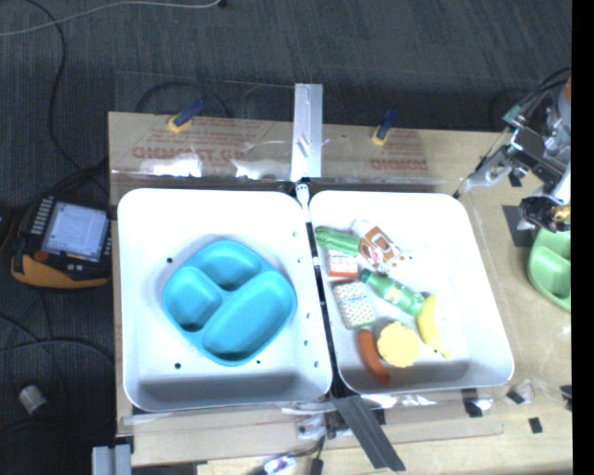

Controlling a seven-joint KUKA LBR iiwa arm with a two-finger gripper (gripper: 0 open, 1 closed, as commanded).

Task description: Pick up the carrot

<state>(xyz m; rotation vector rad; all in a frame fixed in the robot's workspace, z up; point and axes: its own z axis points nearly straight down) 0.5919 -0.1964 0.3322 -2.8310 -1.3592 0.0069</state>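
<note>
bins point(483, 278): white
tray point(229, 299): turquoise blue, plain
carrot point(370, 353): orange-red
disc point(399, 345): yellow
banana point(429, 323): yellow
bottle point(393, 291): green, white band
packet point(353, 302): white, possibly a fine dotted pattern; blurred
bench point(529, 371): tan
floor point(93, 56): dark grey

Robotics lab test station. Evidence: plywood counter point(445, 148) on dark carpet point(93, 56); two white bins point(130, 306) side by side; plastic sheeting held by blue-and-yellow clamps point(186, 115); handheld control pendant point(65, 241) with lit screen on the floor; loose cables point(37, 28); arm hardware point(543, 139) at right.
</note>
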